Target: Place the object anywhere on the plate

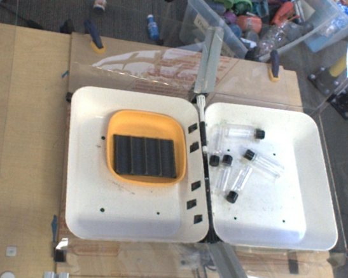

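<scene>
An orange, rounded-square plate (pixel 147 122) sits in the middle of the left white bin (pixel 125 215). A black ridged rectangular block (pixel 144 157) lies flat on the plate, filling most of its lower half. In the right white bin (pixel 279 211), several clear plastic vials with black caps lie scattered near the left side: one at the top (pixel 242 132), one slanted (pixel 262 162), and one lower down (pixel 238 181).
Several black clips (pixel 194 186) line the seam between the two bins. A grey metal bar (pixel 209 63) stands upright behind the seam. Beyond the bench, a clear tub (pixel 255 15) of colourful items sits on the floor. Bare wooden bench (pixel 12 144) lies to the left.
</scene>
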You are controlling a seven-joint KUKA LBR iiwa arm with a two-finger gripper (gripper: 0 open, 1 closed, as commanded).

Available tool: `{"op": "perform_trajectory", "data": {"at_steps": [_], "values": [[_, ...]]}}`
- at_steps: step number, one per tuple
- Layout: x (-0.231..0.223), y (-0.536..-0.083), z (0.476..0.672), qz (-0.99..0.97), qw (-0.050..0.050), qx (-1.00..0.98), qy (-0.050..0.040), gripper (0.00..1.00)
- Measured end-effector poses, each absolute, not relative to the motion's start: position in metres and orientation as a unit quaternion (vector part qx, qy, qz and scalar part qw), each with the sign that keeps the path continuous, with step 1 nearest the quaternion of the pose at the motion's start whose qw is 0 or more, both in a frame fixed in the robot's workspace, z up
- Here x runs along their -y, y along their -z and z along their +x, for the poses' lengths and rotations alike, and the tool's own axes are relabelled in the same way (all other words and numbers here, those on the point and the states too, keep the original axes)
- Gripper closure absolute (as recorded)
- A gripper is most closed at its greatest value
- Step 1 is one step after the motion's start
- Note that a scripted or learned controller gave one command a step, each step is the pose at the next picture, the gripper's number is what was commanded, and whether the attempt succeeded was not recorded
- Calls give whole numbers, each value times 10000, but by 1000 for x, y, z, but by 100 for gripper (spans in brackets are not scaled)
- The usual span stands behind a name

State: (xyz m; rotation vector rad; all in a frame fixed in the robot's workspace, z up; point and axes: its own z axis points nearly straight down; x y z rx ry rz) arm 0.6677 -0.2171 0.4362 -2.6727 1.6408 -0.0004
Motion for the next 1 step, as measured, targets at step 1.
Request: {"op": "perform_trajectory", "data": {"at_steps": [1], "values": [[212, -437, 668, -9121, 21, -4100, 21, 100]]}}
